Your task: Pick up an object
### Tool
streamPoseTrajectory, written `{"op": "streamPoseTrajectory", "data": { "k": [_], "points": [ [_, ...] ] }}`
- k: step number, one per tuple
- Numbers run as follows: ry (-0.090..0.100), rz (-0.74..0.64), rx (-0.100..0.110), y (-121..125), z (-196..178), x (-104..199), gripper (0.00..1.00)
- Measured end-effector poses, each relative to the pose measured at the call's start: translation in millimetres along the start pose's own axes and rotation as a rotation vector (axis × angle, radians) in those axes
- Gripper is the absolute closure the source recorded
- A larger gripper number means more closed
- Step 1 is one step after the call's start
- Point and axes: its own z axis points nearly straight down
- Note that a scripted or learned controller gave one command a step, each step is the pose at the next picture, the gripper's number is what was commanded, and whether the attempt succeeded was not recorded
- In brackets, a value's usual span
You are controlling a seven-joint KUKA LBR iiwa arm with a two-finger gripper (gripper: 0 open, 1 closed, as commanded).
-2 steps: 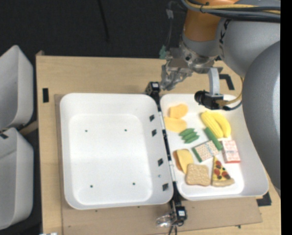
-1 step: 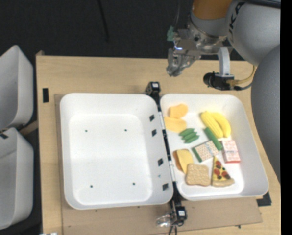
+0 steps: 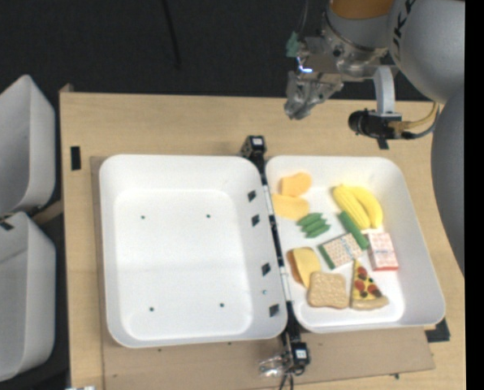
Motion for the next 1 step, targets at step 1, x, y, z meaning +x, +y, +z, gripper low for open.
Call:
{"op": "streamPoseTrajectory", "data": {
  "k": [1],
  "points": [
    [0.0,0.004,0.0,0.0,-27.2,-15.5,1.0]
  ]
}}
